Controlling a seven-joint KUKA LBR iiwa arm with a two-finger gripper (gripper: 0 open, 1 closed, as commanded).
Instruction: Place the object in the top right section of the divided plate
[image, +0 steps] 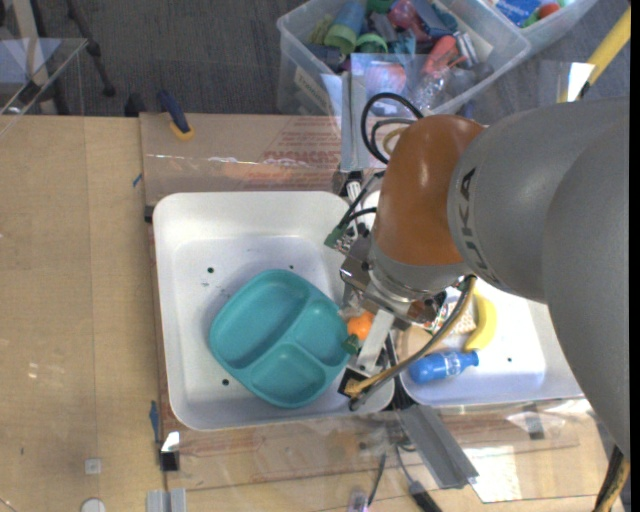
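1. The left bin (190, 250) holds a teal divided plate (275, 340). It lies flat on the bin floor, turned at an angle, toward the bin's near right corner.
2. The plate's right edge sits close to the wall shared with the right bin (522, 368).
3. The arm (520, 200) reaches in from the right, its orange band above the wrist. It covers much of the right bin and the shared wall.
4. The gripper (366, 342) hangs low over that shared wall, just beside the plate's right rim.
5. Gripper state: cannot tell whether it is open or closed, as the wrist and cables hide it.
6. A small orange object (357, 325) shows right against the gripper, at the plate's right edge. It cannot be told whether it is gripped, resting on the rim or only close by. It is not inside any plate section.
7. In the right bin, a blue bottle (445, 365) lies on its side near the front wall. A yellow banana (486, 324) lies just behind it, partly under the arm.
8. Behind the bins stands a clear tub (440, 45) of mixed coloured items.
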